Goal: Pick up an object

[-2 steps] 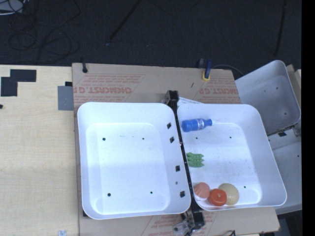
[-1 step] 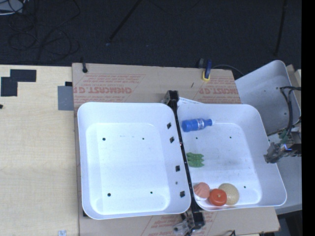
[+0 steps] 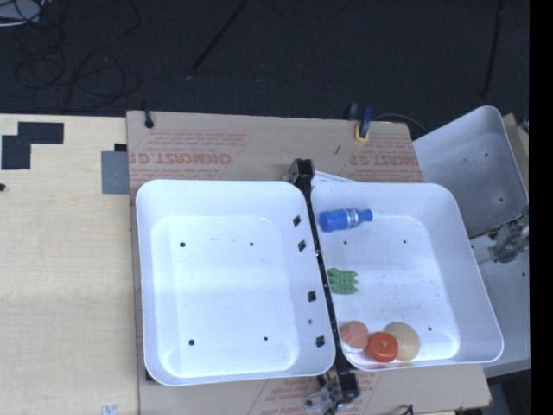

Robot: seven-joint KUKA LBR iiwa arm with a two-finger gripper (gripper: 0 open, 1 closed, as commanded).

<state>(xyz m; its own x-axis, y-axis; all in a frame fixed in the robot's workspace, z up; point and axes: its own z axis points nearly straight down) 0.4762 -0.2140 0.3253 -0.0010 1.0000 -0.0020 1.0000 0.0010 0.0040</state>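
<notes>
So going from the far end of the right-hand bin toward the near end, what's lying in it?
Blue bottle → green pea pod → a near-corner cluster: peach piece, red piece, beige piece.

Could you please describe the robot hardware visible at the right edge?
A pale grey, rounded metal panel with small dark holes sits beside the right bin; at its edge is a small, blurry metallic piece, too unclear to identify.

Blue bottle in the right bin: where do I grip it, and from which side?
Likely grip the blue bottle across its body mid-length, coming straight down from above. It lies on its side, cap toward the view's right, near the bin's far wall, with bare floor around it.
</notes>
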